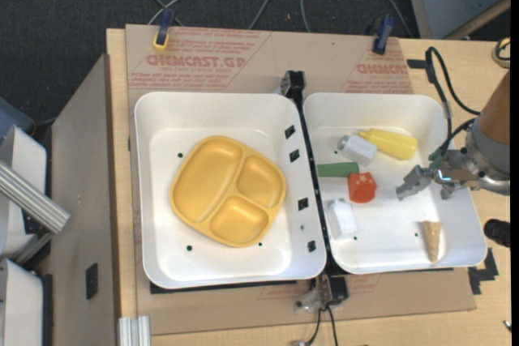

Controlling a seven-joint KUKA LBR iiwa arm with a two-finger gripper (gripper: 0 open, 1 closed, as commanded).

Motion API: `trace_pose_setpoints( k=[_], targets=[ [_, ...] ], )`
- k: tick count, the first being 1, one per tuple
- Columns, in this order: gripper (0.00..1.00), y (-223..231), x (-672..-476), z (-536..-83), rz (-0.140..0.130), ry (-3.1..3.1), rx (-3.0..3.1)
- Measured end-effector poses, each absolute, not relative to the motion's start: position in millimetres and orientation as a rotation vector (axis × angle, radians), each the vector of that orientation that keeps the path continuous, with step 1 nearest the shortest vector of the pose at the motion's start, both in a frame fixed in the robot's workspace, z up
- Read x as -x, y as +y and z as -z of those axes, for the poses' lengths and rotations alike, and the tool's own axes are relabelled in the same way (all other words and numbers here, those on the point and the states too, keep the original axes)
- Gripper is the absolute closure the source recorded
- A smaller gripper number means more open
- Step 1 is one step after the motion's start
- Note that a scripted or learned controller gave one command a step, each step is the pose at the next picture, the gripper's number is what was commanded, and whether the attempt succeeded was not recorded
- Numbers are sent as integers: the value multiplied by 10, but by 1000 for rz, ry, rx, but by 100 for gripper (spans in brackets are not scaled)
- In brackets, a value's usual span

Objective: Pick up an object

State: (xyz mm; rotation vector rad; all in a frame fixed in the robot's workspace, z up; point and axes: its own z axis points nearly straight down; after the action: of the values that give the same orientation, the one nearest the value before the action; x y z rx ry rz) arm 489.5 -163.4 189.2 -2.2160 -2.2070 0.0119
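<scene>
Over the right bin (381, 103), my gripper (412, 184) hangs with fingers spread and nothing between them, the red object (362, 187) lying on the floor just to its left, nearest of the lot.

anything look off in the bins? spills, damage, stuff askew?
No spills or damage visible. The yellow divided tray sits rotated, askew to the left bin walls. In the right bin, the small items lie scattered at random angles. The gripper is over that bin, not on any item.
</scene>
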Motion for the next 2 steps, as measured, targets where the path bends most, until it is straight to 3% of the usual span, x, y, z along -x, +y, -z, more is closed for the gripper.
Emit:
trace_pose_setpoints(
  k=[1,2],
  targets=[
    [0,-1630,-4928,-1957,0,-2220,2220],
    [0,-1683,-4865,-1497,-3,-2215,2218]
  ],
)
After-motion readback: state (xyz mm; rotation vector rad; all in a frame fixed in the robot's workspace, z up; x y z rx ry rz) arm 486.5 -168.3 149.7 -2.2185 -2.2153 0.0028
